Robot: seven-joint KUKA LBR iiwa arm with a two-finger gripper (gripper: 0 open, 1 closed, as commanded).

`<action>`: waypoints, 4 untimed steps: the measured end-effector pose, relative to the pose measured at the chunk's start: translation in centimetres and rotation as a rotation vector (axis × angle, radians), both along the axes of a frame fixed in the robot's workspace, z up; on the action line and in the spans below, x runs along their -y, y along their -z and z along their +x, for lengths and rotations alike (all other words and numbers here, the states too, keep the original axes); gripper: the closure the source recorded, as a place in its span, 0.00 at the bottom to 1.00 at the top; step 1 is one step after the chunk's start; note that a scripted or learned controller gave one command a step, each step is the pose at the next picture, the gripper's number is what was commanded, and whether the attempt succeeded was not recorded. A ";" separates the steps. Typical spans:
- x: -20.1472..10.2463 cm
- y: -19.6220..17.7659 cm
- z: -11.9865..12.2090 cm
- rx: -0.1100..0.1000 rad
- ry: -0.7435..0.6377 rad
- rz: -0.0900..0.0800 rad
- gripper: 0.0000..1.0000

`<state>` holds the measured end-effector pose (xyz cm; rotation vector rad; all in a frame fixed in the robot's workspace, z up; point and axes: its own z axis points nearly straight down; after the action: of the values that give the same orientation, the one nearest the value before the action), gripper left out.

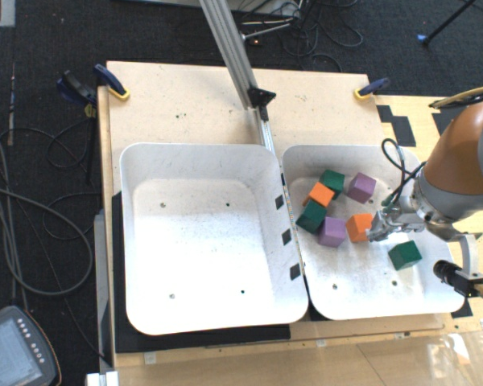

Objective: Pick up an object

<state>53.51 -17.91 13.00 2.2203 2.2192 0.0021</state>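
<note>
The two-finger metal gripper (384, 227) is working down in the right-hand shallow white plastic bin (370, 300), seemingly closing in for a grasp. How far the jaws are parted cannot be told. A small orange cube (358, 227) is sitting just beside them, apparently touching, so the next move calls for a firm close before lifting.

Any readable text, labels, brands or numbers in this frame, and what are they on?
None can be read.
The blocks and the white bins carry no print.
The grey handheld unit at the lower left has a screen and buttons, too small to read.
</note>
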 end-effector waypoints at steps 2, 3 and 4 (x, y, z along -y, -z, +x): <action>-0.4 -12.5 0.1 0.006 -0.004 -0.002 1.00; -0.4 -14.3 0.2 0.001 -0.004 -0.001 1.00; -6.0 -13.7 3.1 0.000 -0.009 0.001 1.00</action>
<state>56.57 -11.95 26.68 2.2107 2.2305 0.0029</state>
